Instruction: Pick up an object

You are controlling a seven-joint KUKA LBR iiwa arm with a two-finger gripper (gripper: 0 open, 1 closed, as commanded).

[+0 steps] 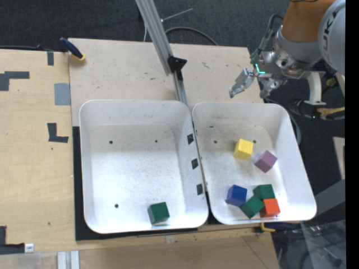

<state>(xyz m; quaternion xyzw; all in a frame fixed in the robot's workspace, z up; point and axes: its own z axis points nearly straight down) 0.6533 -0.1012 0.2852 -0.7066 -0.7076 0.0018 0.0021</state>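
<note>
Here, the gripper (244, 86) is seen above the right bin's (291, 129) far edge, fingers spread, nothing held. The yellow block (243, 148) is found below it, nearer the camera.

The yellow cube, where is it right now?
The yellow cube lies in the right bin, toward its far side, just left of the purple cube.

Two white bins (90, 150); three green cubes (159, 212), one yellow (243, 148), purple (266, 160), blue (236, 195), orange (270, 207).
</note>
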